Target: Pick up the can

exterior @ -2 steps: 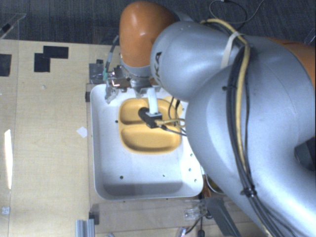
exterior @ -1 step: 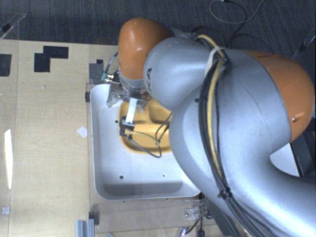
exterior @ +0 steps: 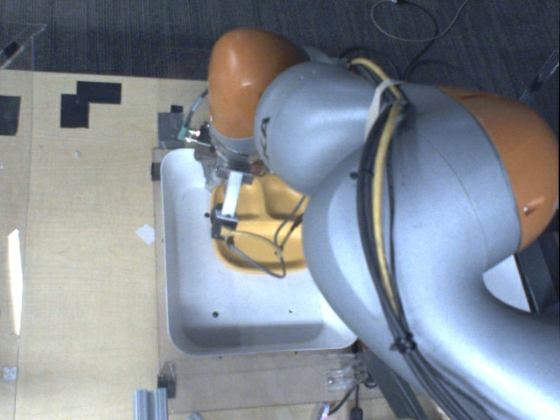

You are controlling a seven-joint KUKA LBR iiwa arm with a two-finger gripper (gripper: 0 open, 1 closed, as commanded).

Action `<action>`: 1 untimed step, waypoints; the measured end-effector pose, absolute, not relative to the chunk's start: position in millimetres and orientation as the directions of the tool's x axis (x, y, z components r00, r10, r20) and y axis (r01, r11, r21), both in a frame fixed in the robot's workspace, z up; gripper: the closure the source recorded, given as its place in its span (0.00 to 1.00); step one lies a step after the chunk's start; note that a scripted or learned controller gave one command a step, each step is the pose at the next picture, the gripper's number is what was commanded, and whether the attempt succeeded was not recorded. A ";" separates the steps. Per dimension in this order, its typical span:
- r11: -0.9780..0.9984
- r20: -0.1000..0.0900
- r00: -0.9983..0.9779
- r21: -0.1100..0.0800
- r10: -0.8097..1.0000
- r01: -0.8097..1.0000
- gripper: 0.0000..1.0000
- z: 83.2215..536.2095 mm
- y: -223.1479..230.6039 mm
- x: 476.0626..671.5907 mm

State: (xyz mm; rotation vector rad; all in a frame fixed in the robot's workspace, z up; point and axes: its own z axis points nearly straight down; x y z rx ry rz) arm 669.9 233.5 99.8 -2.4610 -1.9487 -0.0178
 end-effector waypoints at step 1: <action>-0.335 0.009 0.335 0.000 0.942 0.942 1.00 243.6 199.2 668.3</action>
